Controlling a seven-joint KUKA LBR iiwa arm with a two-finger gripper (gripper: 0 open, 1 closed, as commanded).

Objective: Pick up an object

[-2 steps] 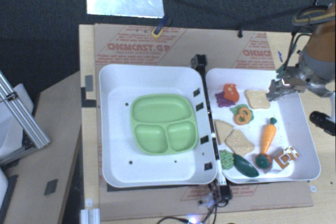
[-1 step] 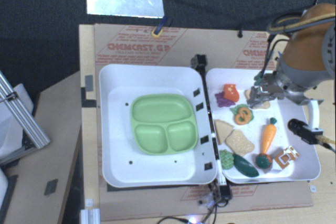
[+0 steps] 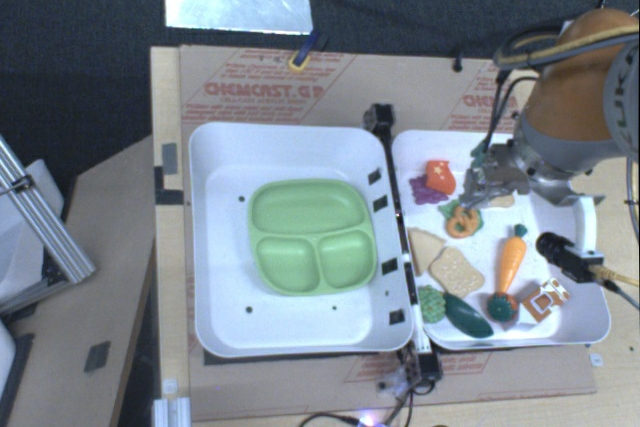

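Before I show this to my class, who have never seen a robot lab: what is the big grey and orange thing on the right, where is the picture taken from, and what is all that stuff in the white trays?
The picture comes from one camera fixed above a bench, looking down at a slant. The grey and orange shape is a robot arm reaching in from the right. Its tip is a two-finger gripper, low over the right white bin; whether it grips anything I cannot tell.

The left white bin holds a green divided plate. The right bin holds toy food: a red piece on something purple, a small pretzel-like ring just below the gripper, two bread slices, a carrot, a dark green vegetable, broccoli and a small brown and white piece.

The arm's job is to pick up an object.
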